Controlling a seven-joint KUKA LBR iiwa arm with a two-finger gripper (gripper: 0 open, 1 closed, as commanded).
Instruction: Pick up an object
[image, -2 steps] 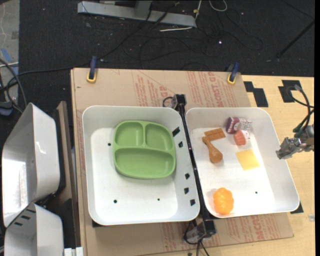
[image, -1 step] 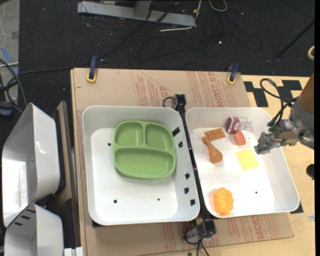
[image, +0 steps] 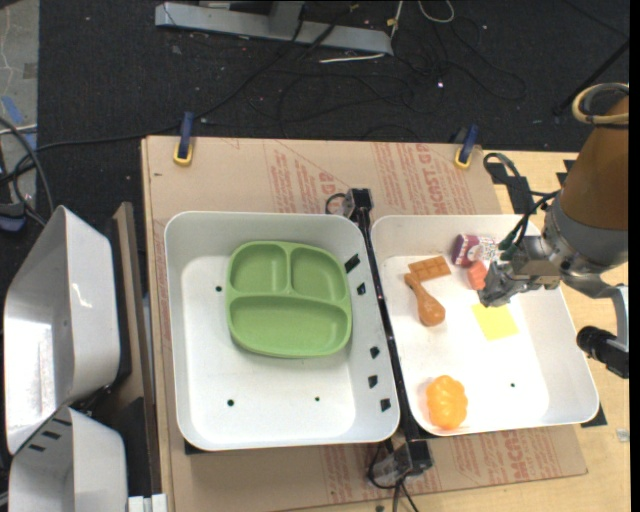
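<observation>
Dark floor with loose cables surrounds a cardboard-topped counter (image: 300, 165) that carries two shallow white bins side by side. One, the left bin (image: 190, 400), holds a single green divided plate (image: 290, 298). Its neighbour, the right bin (image: 560, 400), holds five things by my count: one brown wooden tool with a flat head (image: 427, 288), one orange rounded lump (image: 447, 401), one yellow flat square (image: 496, 322), one purple and white packet (image: 473, 247) and one small red piece (image: 477, 274) (too small to name with any confidence). One grey arm reaches in from the right, and its hand (image: 495, 290) hangs over the upper middle of the right bin; whether it is apart or together I cannot tell at this size, and nothing visibly sits in it. Judging by position, the yellow square is the likeliest target: it lies just below the hand toward the near edge, almost under it, turned slightly on the bin floor. Also close are the red piece, just up and left of the hand, and the wooden tool farther left, its long axis running from upper left down to lower right. Well apart, near the front wall, sits the orange lump.
</observation>
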